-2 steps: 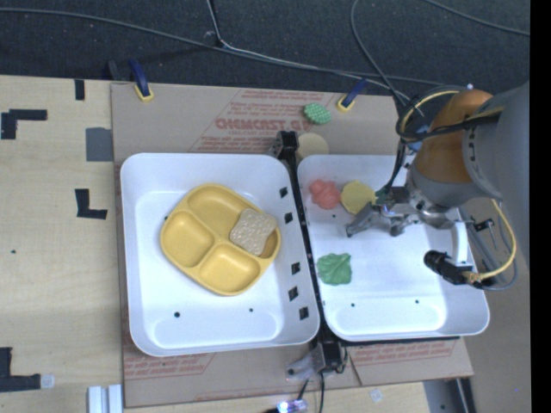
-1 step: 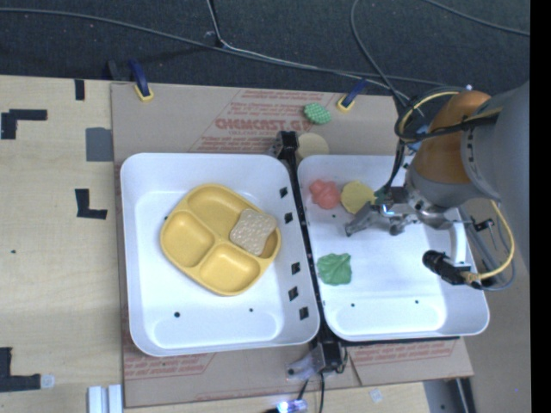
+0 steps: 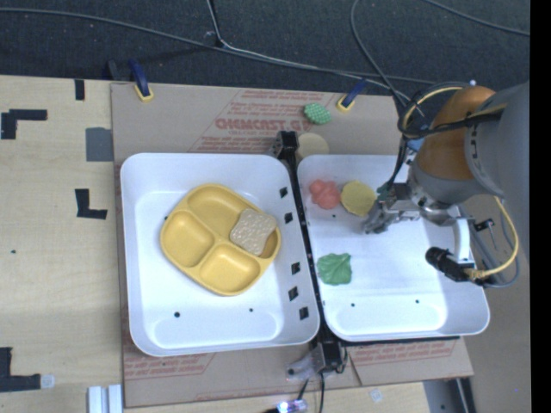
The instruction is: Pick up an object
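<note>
pick not done | gripper (image 3: 376, 222) low in right bin (image 3: 405, 317), just beside yellow obj (image 3: 357, 197) | jaw state: can't tell | nothing seen held | grasp + lift left

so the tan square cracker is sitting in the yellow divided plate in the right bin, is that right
Not quite. The tan square cracker does sit in the yellow divided plate, but the camera view shows that plate in the left white bin, not the right one.
</note>
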Tool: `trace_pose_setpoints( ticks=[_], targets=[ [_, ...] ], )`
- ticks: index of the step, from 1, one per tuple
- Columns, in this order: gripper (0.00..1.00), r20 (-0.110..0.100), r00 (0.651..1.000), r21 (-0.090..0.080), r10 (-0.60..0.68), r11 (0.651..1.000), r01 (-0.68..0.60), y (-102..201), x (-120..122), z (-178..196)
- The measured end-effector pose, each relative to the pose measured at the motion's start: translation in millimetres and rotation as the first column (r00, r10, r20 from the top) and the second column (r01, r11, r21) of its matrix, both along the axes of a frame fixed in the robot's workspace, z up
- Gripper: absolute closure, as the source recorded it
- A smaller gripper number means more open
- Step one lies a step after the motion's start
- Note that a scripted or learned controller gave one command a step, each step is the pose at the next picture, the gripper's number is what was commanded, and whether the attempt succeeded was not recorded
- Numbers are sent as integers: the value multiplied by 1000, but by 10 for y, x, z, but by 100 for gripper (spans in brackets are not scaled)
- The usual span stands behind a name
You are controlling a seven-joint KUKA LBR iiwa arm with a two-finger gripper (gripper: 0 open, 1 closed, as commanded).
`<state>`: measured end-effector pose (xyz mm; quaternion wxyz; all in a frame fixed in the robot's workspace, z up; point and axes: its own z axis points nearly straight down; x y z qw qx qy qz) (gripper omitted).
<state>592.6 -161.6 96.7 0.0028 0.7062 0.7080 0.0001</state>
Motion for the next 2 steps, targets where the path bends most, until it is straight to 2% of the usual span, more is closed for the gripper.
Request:
trace_pose_setpoints(
  ticks=[1,2],
  targets=[
    [100,-1,1000,3,-1,1000,1,-30,103,499],
    [100,-1,1000,3,0,1000,0,79,130,1012]
  ],
)
